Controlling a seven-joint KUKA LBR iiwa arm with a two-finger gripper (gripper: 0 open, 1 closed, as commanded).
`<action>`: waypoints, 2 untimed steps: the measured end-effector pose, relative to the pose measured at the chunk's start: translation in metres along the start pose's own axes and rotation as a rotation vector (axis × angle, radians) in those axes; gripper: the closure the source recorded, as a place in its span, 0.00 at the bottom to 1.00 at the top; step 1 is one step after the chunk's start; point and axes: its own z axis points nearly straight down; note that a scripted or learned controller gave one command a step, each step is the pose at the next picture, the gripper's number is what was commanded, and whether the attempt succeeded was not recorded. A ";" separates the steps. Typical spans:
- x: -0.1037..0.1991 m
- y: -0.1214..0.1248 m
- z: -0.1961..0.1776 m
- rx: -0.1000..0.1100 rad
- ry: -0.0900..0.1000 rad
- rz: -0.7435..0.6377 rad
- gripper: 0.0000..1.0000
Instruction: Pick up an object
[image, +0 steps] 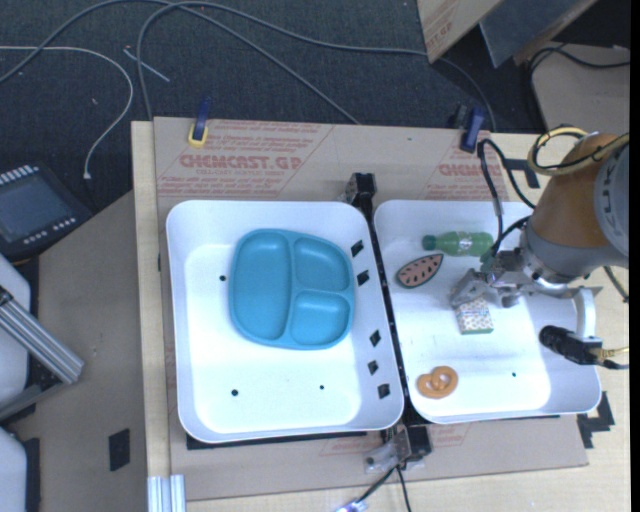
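My gripper (482, 294) reaches in from the right and hangs low in the right bin (520, 395). A small speckled square block (476, 319) lies just in front of and under its tip. Whether they touch I cannot make out. A green bottle (458, 242) lies on its side at the back of this bin. Left of the gripper rests a brown leaf-shaped piece (420, 270). A small pretzel (437, 381) sits near the front left corner of the bin.
The left bin (200, 400) holds a blue divided plate (292, 288). Black clips line the wall between the two bins (375, 300). Cables loop around the arm (575, 215) at the right.
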 end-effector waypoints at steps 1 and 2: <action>0.000 0.002 -0.015 -0.007 -0.002 0.000 1.00; -0.006 0.011 -0.065 -0.011 -0.004 -0.001 1.00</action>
